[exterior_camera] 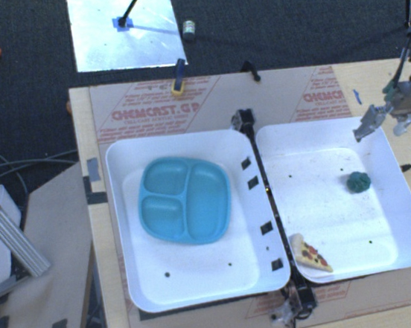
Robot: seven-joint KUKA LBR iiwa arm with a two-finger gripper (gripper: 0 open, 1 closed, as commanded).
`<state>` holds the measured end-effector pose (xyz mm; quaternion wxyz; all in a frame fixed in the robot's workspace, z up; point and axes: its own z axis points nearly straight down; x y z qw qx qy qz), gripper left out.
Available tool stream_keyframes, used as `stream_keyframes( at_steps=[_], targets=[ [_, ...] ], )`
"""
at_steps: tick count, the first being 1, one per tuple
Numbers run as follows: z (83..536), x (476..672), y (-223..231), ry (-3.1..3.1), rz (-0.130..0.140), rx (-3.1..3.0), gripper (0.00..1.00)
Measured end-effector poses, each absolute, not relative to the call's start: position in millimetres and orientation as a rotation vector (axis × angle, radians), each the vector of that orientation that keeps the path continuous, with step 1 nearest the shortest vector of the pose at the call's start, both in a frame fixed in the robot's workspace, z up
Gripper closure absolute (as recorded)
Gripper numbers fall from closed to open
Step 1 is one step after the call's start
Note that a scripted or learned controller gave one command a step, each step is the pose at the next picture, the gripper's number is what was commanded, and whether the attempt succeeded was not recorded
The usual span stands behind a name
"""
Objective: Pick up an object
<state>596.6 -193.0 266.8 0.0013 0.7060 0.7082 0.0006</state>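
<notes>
A small dark green lump (357, 181) lies in the right bin (339, 269), toward its right side. A toy pizza slice (310, 253) rests at that bin's near left corner. A blue divided plate (185, 199) sits in the left bin (142, 280). My gripper (382, 127) hovers over the right bin's far right corner, above and behind the green lump. Its fingers (365, 124) are spread open with nothing between them.
A black divider with clips (262, 197) runs between the two bins. A silver sheet (126, 27) lies behind the bench. A yellow-tipped tool (178, 80) rests on the cardboard behind the left bin. An aluminium rail (8, 230) stands at the far left.
</notes>
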Motion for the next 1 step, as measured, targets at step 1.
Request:
stream_keyframes(
  at_steps=[1],
  targets=[
    [140.4,515.4,-193.7,2.228,-0.01,2.234,0.0]
  ],
)
